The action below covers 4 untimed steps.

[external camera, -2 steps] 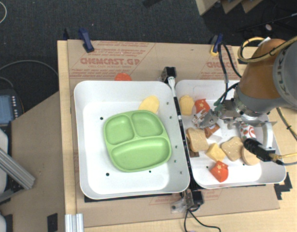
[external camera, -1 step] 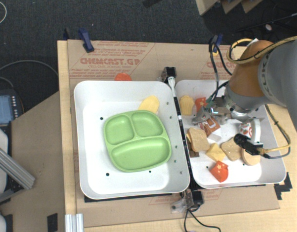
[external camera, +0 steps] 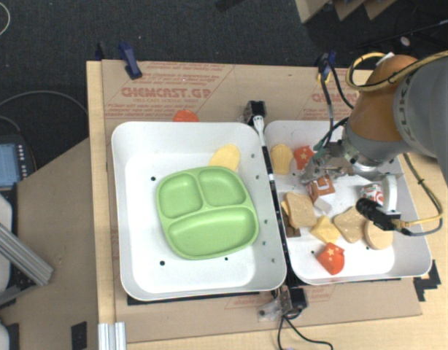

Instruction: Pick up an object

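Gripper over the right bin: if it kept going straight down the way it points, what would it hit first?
Most likely the small red-and-white carton lying just under the gripper in the right bin. Depth is hard to judge from this slanted view, so the neighbouring bread slice could be touched instead.

1. The arm (external camera: pixel 421 100) is cut off by the right edge.
2. The gripper (external camera: pixel 322 168) fingers are obscured by the wrist.
3. The right bin's (external camera: pixel 355 268) far right corner is hidden by the arm.

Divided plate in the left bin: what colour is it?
Light green; the divided plate shows best in the camera view.
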Each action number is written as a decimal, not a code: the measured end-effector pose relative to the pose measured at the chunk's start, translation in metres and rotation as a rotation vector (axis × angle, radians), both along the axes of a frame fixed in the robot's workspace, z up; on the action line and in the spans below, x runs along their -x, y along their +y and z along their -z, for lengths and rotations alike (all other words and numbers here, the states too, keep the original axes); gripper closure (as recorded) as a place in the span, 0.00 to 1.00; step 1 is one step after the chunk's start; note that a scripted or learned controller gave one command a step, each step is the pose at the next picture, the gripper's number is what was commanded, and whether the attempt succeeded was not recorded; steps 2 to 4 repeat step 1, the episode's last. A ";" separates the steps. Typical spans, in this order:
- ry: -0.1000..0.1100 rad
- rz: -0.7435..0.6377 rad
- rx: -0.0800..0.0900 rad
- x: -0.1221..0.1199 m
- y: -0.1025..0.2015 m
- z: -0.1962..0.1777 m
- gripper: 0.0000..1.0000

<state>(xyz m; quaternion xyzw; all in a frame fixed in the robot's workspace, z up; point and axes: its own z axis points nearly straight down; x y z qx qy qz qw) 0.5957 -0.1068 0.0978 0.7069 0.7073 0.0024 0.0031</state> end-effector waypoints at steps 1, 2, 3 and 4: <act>0.013 0.001 -0.002 0.053 0.079 -0.087 1.00; 0.013 0.001 -0.002 0.053 0.079 -0.087 1.00; 0.013 0.001 -0.002 0.053 0.079 -0.087 1.00; 0.013 0.001 -0.002 0.053 0.079 -0.087 1.00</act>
